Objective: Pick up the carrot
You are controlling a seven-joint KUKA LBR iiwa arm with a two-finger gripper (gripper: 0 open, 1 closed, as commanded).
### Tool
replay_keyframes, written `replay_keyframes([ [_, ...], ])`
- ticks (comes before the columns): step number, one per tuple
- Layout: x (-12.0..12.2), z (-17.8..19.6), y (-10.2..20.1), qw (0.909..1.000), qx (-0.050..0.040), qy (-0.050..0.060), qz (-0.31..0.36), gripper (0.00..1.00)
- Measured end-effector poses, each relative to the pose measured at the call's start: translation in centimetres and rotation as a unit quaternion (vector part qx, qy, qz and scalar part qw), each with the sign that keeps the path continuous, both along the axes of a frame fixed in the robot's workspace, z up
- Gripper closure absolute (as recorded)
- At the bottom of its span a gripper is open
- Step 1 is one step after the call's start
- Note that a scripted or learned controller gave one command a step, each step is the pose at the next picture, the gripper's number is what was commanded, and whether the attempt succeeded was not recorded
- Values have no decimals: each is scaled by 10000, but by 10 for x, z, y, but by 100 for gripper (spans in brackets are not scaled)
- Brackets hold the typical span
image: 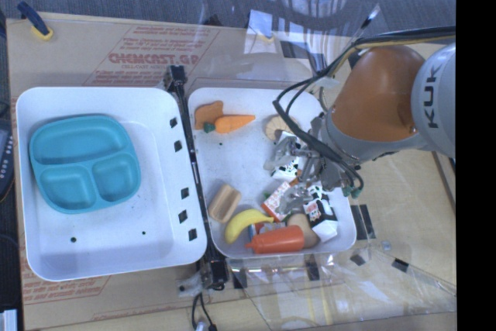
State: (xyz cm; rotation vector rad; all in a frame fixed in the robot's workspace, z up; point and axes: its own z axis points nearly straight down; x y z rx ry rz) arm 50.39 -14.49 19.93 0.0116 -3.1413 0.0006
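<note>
End effector (298, 186) fingers lost in clutter; arm (387, 101) cut off at right edge.

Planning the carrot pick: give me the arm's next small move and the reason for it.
Probably shift the end effector toward the far-left corner of the right bin. The carrot lies there beside an orange-brown piece, while the end effector hangs over the near clutter by the banana and red item, well away from the carrot.
</note>
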Motion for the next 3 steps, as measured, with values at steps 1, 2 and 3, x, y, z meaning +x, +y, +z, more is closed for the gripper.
replay_keyframes([
  [1,44,-39,42,9987,9,-6,-512,0],
  [2,100,-81,-9,9953,-2,1,-967,0],
  [3,132,-111,43,9629,-63,131,-2696,0],
])
